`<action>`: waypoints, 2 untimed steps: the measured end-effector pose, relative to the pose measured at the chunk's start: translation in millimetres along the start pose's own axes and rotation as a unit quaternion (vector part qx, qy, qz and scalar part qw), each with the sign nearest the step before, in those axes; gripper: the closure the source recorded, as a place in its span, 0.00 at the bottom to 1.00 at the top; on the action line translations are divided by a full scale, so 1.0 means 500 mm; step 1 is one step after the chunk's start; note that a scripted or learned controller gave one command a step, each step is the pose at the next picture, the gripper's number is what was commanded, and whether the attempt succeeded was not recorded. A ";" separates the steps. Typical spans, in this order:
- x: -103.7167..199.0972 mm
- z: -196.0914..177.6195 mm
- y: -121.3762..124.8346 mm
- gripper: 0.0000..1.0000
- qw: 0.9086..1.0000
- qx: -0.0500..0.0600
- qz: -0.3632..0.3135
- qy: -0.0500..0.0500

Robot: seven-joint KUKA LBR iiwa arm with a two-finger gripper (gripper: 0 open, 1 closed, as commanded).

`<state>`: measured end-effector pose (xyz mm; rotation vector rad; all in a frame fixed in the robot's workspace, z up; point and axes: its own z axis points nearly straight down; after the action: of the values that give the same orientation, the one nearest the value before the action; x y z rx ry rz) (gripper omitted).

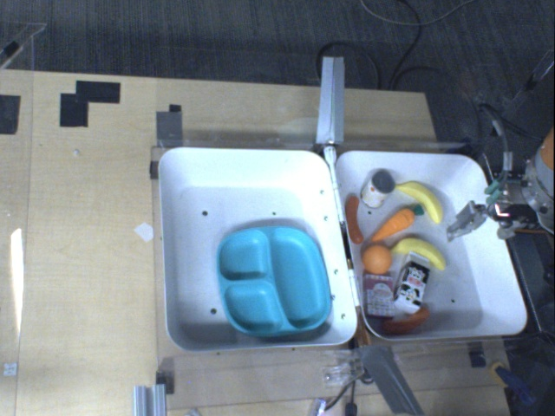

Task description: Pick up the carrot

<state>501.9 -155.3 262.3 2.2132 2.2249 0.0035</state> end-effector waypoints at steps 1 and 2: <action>0.136 0.281 0.065 0.00 1.000 0.001 -0.011 0.000; 0.135 0.259 0.069 1.00 1.000 -0.002 -0.011 0.000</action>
<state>536.5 -87.5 133.1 2.1879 2.2471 0.0081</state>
